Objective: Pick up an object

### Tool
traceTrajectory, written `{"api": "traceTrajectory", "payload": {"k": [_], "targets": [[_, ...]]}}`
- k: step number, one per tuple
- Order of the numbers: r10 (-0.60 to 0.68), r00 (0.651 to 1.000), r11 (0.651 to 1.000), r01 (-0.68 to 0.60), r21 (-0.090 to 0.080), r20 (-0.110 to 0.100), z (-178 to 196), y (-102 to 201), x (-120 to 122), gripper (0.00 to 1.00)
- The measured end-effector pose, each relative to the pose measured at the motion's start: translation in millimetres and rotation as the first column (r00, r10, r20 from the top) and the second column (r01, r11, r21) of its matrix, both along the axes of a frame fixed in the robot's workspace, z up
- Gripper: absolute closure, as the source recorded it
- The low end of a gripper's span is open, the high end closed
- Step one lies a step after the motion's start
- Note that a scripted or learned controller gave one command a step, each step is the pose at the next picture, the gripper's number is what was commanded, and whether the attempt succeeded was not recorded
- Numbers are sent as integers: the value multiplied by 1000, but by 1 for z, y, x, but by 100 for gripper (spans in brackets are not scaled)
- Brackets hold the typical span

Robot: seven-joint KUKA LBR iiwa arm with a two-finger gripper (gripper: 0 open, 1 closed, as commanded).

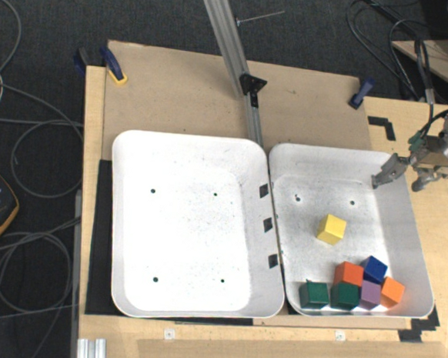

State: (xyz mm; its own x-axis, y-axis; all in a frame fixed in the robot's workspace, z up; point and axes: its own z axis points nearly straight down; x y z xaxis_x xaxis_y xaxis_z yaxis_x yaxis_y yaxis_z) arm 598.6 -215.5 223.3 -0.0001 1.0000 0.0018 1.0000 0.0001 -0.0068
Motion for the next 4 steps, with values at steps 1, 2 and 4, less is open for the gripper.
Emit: {"api": "traceTrajectory", "payload": {"k": [1,2,4], "targets": [[1,1000,1000,-1,1,-1,-62,7,0,0],[-1,1000,1000,1,1,-1,-116,7,-12,0],[0,1000,1000,0,-4,14,-43,6,-16,100]]}}
